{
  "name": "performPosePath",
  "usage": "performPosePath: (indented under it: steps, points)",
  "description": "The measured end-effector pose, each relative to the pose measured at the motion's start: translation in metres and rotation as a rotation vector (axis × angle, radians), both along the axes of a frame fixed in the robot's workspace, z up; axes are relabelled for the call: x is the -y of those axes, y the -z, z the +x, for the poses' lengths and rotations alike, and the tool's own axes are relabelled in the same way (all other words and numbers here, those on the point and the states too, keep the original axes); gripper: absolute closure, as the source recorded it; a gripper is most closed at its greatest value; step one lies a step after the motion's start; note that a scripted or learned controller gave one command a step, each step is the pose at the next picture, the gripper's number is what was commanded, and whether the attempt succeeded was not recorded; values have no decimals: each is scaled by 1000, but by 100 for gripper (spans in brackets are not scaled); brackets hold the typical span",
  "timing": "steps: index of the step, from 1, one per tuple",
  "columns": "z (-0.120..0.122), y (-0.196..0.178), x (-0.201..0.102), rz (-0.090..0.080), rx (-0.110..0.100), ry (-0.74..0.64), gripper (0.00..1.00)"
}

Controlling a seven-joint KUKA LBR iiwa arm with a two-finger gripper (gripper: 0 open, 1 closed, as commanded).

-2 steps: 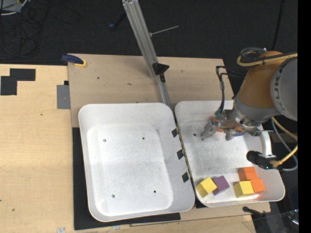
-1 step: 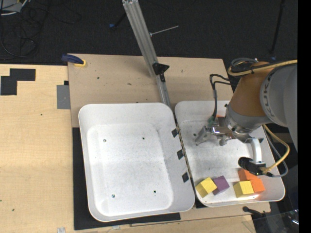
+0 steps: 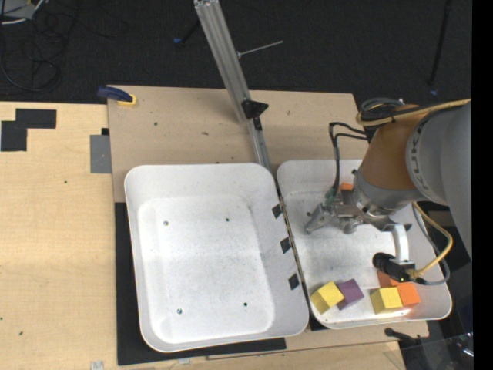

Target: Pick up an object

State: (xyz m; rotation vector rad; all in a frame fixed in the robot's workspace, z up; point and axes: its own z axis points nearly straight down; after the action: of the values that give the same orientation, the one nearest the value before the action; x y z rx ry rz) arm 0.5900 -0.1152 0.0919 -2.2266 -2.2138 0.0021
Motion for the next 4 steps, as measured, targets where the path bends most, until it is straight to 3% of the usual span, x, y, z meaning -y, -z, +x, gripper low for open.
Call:
performPosePath:
  steps: [1, 4]
  points:
    - [0, -10, 1, 1, -1, 7, 100]
    - [-7, -186, 12, -1, 6, -6, 100]
